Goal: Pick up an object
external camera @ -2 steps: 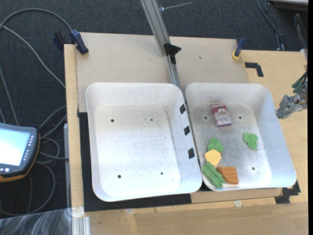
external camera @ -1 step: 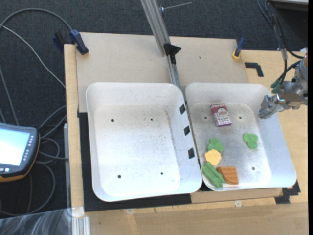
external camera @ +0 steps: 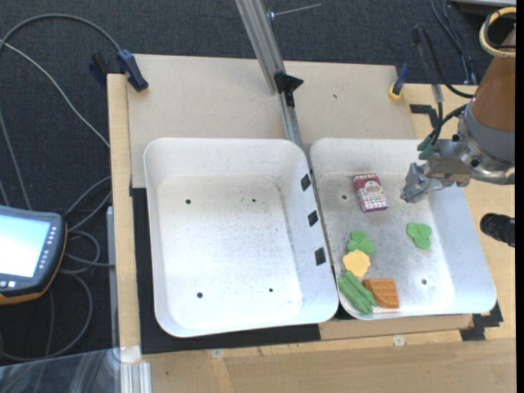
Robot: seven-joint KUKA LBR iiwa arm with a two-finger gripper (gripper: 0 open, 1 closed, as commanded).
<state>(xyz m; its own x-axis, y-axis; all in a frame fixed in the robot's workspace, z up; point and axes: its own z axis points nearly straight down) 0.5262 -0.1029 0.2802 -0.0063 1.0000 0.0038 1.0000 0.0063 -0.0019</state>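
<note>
Listing from the near edge of the desk (external camera: pixel 246 359) outward.

Right bin (external camera: pixel 458 297), near corner: an orange block (external camera: pixel 382 293) lying flat; touching its left side, a long green piece (external camera: pixel 354 291) slanting along the bin's left wall. Just beyond these, a yellow piece (external camera: pixel 356 262), with a small green lump (external camera: pixel 359 242) touching its far edge.

Right bin, middle: a second green lump (external camera: pixel 420 235), alone, well apart from the cluster.

Right bin, farther in: a small red box (external camera: pixel 370 192), lying flat, long axis running roughly near to far.

Pincer (external camera: pixel 412 188): over the far right part of the right bin, tip pointing toward the bin's middle. Whether it is released or clenched cannot be told at this size; nothing is seen between its parts.

Relation for the next move, as a judgement: no single item is named by the task. The red box lies just to the left of the pincer tip in the view, and the lone green lump just nearer the front edge; either is a short reach. The cluster lies farther off and is crowded.

Left bin (external camera: pixel 164 219): speckled white floor, no items seen in it.

Far side: a metal pole (external camera: pixel 262 43) rising between the bins.
</note>
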